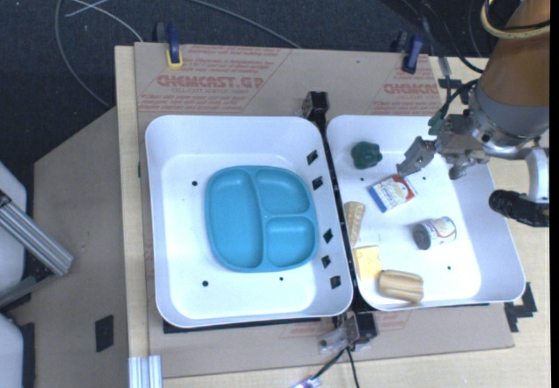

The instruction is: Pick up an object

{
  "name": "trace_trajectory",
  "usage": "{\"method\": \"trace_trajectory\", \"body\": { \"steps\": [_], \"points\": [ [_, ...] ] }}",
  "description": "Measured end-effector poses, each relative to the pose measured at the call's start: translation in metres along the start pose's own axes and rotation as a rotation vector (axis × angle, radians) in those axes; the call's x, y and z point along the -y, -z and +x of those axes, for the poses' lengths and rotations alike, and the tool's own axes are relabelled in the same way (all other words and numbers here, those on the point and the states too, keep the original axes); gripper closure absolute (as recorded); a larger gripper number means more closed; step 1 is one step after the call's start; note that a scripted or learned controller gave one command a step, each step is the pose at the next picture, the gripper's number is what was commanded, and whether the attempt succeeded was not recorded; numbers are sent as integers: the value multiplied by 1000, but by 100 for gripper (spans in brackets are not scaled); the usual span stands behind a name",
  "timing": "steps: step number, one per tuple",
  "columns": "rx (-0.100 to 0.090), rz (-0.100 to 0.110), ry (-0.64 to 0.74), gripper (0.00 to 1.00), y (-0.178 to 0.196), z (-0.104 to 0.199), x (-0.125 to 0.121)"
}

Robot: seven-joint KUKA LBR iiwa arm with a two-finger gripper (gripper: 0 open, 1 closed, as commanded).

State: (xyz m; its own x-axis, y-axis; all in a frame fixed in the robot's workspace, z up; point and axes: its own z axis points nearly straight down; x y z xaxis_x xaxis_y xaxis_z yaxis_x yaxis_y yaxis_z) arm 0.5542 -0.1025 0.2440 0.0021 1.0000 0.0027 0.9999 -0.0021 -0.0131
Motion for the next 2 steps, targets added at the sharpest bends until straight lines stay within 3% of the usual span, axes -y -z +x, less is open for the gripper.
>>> {"method": "trace_trajectory", "body": {
  "steps": [1,2],
  "points": [
    [1,-12,3,0,6,0,-2],
    [0,-7,2,0,-39,7,-5]
  ]
}}
